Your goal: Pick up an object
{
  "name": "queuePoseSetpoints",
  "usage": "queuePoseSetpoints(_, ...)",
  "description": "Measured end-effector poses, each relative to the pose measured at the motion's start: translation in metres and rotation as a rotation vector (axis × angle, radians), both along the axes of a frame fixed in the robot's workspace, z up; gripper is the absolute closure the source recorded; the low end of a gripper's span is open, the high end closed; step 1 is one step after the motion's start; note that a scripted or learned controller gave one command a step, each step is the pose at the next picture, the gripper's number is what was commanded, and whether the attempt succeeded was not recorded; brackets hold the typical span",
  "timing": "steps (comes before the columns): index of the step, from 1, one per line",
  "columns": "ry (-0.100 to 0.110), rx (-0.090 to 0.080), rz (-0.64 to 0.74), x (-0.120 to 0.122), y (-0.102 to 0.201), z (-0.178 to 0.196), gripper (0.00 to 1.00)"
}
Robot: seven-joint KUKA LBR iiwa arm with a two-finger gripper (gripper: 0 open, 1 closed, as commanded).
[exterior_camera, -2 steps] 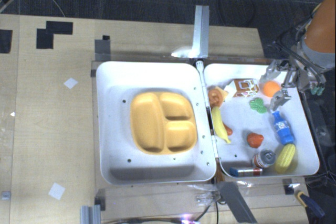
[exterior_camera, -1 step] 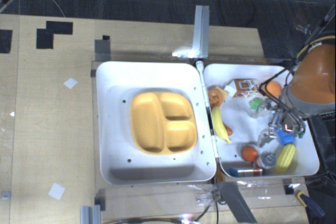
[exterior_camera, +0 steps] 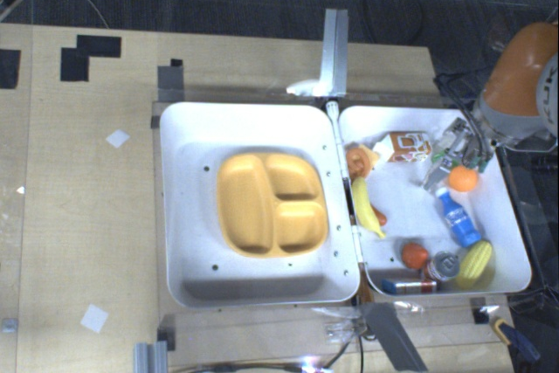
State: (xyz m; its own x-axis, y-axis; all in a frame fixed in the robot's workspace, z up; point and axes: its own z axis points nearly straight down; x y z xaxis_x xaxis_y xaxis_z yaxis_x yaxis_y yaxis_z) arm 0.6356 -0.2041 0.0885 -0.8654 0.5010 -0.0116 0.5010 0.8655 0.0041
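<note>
The 2 white bins sit side by side, and the right bin point(exterior_camera: 515, 227) serves as the landmark; the arm point(exterior_camera: 524, 87) enters over its upper right corner, and the gripper point(exterior_camera: 456, 155) hangs low inside it near the right wall; whether it is wide or narrow I cannot tell, and nothing is seen clasped in it. An orange ball point(exterior_camera: 464, 179) lies just below the gripper, touching or nearly so; a blue bottle point(exterior_camera: 458, 219) lies below the ball, slanting toward the bin's lower right corner, where a yellow-green fruit point(exterior_camera: 476, 263) rests by the wall. Along the bin's lower edge sit a metal can point(exterior_camera: 445, 265), a red ball point(exterior_camera: 415, 255) and a dark marker point(exterior_camera: 403, 285). Against the bin's left wall lie a banana point(exterior_camera: 365, 210) and an orange lump point(exterior_camera: 358, 160); a brown packet point(exterior_camera: 407, 145) lies near the upper edge. The bin's middle floor is open. Left of this bin, the left bin point(exterior_camera: 188, 188) holds a yellow divided tray point(exterior_camera: 269, 203), with bare floor on all 4 sides.
</note>
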Motion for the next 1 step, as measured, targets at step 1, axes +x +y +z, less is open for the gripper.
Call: queuePoseSetpoints(1, 0.001, 0.004, -0.193, -0.0316, 0.0617, -0.0001, 0.00)
